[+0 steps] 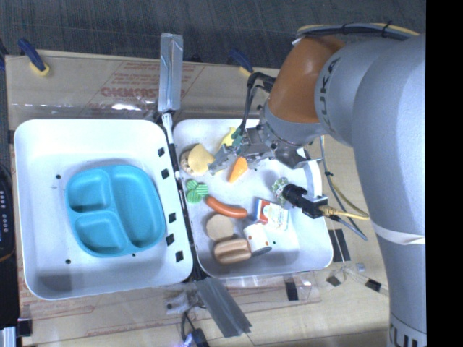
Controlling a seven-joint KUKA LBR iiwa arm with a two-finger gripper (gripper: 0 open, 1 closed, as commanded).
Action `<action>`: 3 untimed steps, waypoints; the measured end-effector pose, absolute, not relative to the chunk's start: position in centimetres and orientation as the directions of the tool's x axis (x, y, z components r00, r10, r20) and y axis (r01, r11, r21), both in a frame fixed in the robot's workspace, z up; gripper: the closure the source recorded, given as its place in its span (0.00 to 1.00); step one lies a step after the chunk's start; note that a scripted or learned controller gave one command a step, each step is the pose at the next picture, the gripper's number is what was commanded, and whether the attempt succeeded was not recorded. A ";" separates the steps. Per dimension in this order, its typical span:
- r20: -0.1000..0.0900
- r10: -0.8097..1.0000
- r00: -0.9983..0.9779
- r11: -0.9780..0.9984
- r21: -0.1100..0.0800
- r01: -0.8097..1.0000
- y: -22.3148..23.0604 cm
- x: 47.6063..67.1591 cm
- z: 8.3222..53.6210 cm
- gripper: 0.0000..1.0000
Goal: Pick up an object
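In the upper part of the right bin [318, 246], my gripper [235, 155] is low over the toy food. An orange carrot piece [237, 170] lies right at its tip, and I cannot say whether it is gripped or just lying beneath. A pale yellow fruit [193, 157] sits just left of the gripper, and a yellow piece [231, 136] shows behind it. Below lie a green ridged item [196, 190], a red sausage [226, 209], a tan bun [216, 225], a brown bread roll [231, 249], a white cup [257, 238] and a red-and-white carton [271, 213].
The left bin [36, 165] holds a blue divided plate [114, 210]. A ridge [173, 179] separates the two bins. The grey arm with its orange band [304, 85] covers the right bin's upper right corner. A black connector and cable [304, 201] hang over the bin's right side.
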State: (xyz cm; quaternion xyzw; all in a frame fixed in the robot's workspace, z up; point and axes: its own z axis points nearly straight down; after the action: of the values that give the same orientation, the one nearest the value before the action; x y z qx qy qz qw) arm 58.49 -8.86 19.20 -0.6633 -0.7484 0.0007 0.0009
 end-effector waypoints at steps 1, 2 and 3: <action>-0.001 0.993 -0.122 0.122 -0.005 0.993 -13.3 60.7 9.0 0.00; 0.001 0.992 -0.127 0.127 -0.005 0.992 -13.2 60.8 10.1 1.00; 0.000 0.997 -0.072 0.072 0.009 0.997 -6.7 64.8 21.9 1.00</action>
State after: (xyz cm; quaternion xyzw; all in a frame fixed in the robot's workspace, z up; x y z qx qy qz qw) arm 64.79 -6.69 21.88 -0.6813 -0.7320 -0.0034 -0.0029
